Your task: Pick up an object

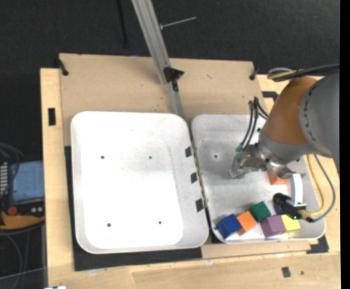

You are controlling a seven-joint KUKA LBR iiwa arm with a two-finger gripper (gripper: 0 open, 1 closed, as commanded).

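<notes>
Your grey arm with the orange band (295, 116) reaches in from three o'clock, wrist bent down toward nine. The two-finger gripper (240, 168) hangs low at its tip, too dark and small to read.

Even overhead light, soft shadows, slightly blurry, dark surround.
</notes>
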